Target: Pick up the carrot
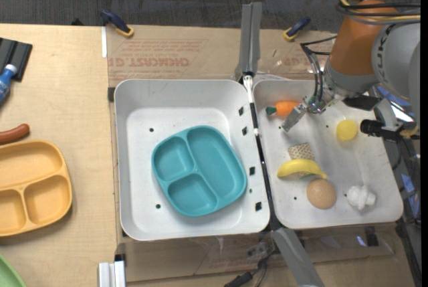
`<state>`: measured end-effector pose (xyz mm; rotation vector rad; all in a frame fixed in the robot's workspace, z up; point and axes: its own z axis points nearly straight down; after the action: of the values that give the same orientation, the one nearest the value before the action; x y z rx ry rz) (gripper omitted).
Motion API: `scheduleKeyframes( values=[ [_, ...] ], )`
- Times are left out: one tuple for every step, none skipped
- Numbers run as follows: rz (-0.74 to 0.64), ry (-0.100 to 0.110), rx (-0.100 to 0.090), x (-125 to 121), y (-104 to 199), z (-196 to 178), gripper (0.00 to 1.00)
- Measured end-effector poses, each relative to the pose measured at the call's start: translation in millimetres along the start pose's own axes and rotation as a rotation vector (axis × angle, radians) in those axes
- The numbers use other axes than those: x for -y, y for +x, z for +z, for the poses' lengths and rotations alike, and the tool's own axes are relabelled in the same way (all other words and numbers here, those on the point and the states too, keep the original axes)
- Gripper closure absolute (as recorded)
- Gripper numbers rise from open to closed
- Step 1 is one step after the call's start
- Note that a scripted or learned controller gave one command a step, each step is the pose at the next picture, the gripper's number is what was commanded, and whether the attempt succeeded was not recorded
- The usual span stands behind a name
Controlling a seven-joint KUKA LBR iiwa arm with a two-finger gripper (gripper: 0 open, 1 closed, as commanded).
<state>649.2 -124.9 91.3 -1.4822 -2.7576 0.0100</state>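
Carrot [286, 108]: right bin [381, 212], far-left corner. Pincer [298, 116]: touching carrot's right end; finger spread cannot be told.

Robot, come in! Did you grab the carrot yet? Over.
Gripper low in right bin, right beside carrot. No hold visible. Carrot at bin's far-left corner, against the wall. Banana sits apart, not blocking.

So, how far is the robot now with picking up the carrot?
Done: the arm has reached into the right bin, and the gripper is low beside the carrot. In hand: closing in on it; a grasp is not visible. Left: grip and lift, since the carrot lies on the bin floor near the upper left corner.
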Motion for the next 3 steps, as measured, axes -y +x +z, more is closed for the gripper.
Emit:
scheduleKeyframes(
  values=[
    [0.003,-0.01,0.009,-1.2,-2.2,-11.0,1.0],
    [-0.289,-0.012,0.011,-27.5,62.7,-101.4,1.0],
    [-0.755,-0.011,0.014,-33.1,61.1,-101.5,1.0]
  ],
)
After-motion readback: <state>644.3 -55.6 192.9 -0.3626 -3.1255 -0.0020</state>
